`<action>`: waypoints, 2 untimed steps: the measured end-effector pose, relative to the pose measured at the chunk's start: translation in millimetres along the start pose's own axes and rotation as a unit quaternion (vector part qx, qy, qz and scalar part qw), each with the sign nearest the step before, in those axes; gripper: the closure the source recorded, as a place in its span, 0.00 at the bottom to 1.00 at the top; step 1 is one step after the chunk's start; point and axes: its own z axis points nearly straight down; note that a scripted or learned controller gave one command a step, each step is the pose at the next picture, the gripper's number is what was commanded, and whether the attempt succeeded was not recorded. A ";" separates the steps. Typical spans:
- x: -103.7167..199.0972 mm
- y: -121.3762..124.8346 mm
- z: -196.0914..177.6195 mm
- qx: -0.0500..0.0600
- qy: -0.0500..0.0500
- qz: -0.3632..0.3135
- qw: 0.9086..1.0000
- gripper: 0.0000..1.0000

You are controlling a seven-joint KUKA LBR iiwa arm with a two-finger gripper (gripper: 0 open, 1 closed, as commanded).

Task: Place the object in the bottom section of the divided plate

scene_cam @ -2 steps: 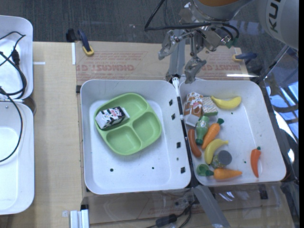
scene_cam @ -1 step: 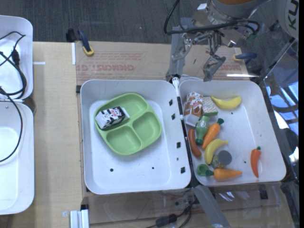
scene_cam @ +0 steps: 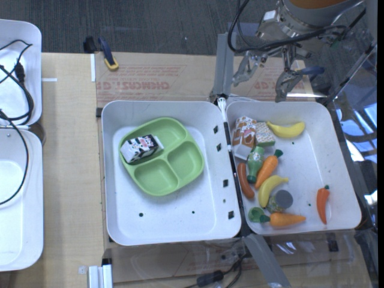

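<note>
A wooden worktop (scene_cam: 66, 161) is seen, with two white bins on it side by side. In the left bin (scene_cam: 120, 221) a green plate (scene_cam: 180, 179) with three parts is laid. A small carton (scene_cam: 141, 148) with black and white cow spots is lying in the plate's upper left part. The two other parts of the plate are bare.

The right bin (scene_cam: 342, 155) is filled with toy food. A brown box (scene_cam: 245, 131) is found near its top left, and a banana (scene_cam: 287, 129) is just beside it. Below them a green bottle (scene_cam: 254, 165), a carrot (scene_cam: 268, 168) and a second banana (scene_cam: 271, 188) are piled close together. One more carrot (scene_cam: 287, 219) is lying at the bottom, and a small carrot (scene_cam: 323, 203) is set apart at the right.

Above the right bin the gripper (scene_cam: 266, 78) is held in the air. Its fingers (scene_cam: 243, 74) are spread apart and nothing is pinched between them.
</note>
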 end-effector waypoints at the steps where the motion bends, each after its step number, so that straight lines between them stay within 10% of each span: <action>1: 42.0 -19.3 9.9 -0.001 0.000 -0.150 0.989 0.00; 2: 54.1 -25.1 -4.6 0.000 -0.001 -0.240 0.971 0.00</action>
